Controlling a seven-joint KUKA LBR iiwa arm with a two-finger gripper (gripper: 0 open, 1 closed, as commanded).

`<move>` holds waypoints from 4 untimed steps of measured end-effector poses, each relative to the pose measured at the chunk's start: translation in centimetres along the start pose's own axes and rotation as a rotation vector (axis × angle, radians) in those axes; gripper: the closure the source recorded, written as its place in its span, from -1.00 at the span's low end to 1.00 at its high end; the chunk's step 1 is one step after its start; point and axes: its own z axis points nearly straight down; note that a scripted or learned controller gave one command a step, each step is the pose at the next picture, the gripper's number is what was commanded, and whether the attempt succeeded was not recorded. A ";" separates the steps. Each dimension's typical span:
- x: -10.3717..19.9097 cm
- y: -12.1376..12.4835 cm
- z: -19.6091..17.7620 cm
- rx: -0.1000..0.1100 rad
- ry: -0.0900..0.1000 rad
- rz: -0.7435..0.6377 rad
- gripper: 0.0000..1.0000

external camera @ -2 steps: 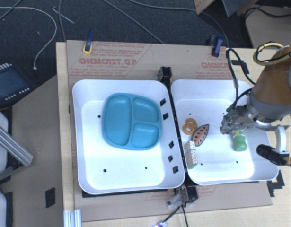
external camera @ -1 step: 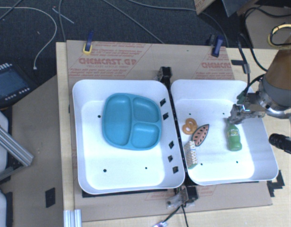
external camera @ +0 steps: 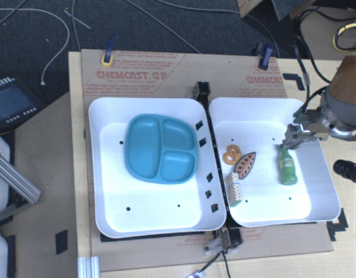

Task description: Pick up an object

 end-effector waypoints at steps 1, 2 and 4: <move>5.4 2.0 -0.3 0.000 0.002 -0.005 1.00; 10.4 2.7 1.0 0.006 0.004 -0.005 1.00; 20.9 5.1 -0.6 0.000 0.003 -0.006 1.00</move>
